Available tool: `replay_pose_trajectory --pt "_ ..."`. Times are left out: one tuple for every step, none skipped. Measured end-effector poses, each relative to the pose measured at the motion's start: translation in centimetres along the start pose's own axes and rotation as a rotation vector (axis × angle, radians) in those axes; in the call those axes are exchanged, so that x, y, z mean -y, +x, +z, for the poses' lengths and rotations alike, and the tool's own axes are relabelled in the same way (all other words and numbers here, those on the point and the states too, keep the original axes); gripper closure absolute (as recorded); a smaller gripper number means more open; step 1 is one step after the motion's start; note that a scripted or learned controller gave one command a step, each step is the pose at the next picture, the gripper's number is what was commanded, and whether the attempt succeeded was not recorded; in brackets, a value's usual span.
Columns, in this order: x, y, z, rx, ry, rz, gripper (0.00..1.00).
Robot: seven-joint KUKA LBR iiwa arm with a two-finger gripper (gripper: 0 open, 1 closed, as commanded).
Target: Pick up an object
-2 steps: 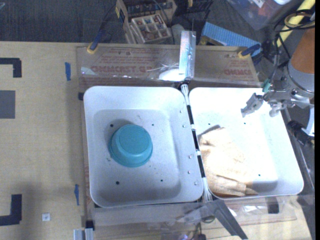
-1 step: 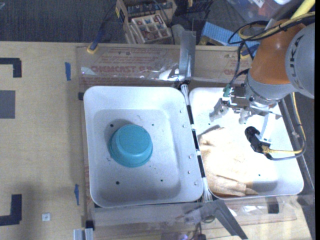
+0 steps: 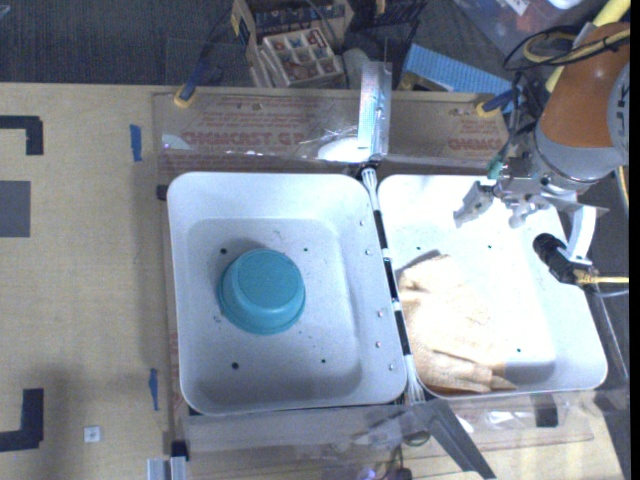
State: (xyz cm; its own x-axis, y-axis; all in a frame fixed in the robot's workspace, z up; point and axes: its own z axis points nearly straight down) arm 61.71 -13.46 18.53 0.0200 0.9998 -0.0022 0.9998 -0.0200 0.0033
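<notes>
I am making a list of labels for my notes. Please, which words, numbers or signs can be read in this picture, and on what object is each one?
None can be read with certainty.
Cardboard wall behind the bins: faint reddish printed lettering, too blurred to read.
Box on the floor behind: coloured print, too small to read.
Blue bowl, left bin, right bin, tan cloth: no text visible.

The arm (image 3: 590,98) is cut off by the right edge; glare washes out the right bin's (image 3: 570,368) contents.
</notes>
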Motion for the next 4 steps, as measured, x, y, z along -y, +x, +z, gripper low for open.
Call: replay_pose_trajectory --pt "1.3 2.6 7.2 -0.002 0.004 -0.092 0.0" --pt "-2.7 3.9 9.8 -0.001 -0.001 0.001 0.0" --pt "-4.7 -4.7 5.2 0.0 0.0 0.181 0.0" --pt "1.4 -5.7 0.7 -0.002 0.006 0.246 0.0"
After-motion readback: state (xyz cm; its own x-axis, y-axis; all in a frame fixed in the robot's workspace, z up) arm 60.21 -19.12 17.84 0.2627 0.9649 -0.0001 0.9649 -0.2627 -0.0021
